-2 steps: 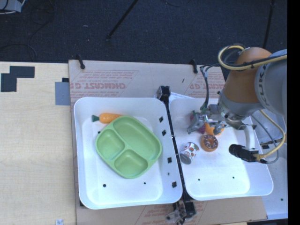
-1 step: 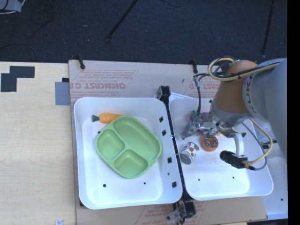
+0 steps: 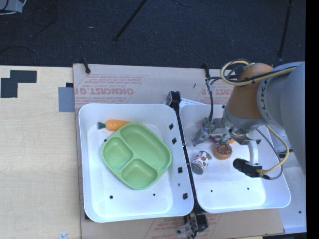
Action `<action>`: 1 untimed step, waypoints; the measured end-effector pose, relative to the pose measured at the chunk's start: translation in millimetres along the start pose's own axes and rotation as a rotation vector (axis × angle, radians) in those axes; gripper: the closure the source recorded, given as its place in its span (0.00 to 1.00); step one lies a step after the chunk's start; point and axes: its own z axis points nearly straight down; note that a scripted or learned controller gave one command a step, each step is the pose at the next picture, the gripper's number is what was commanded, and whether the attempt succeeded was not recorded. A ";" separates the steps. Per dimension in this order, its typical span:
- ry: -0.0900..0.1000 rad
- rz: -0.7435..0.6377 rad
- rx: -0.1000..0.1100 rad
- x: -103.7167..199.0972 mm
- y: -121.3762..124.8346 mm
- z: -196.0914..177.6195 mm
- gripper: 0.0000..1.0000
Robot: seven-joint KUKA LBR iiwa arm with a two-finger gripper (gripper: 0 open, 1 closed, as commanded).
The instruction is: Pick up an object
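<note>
A small white cup with a red and green printed pattern (image 3: 201, 161) lies tipped on its side in the right of two shallow white plastic bins (image 3: 259, 203), close to the divider between them. Just beside it, to the right, we see a small round orange and brown toy, shaped like a doughnut (image 3: 223, 150). The grey arm with its orange band (image 3: 246, 96) reaches in from the right, and its two-finger gripper (image 3: 209, 131) hangs low over the right bin, just above the cup and doughnut; we cannot tell how it is set. In the left white bin (image 3: 94, 198) we see a light green plastic plate with three compartments (image 3: 136, 155), and an orange toy carrot (image 3: 114, 125) touching its upper left rim.
</note>
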 end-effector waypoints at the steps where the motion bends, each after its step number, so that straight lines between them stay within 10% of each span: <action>1: -0.006 0.005 -0.014 -2.8 3.0 -12.8 1.00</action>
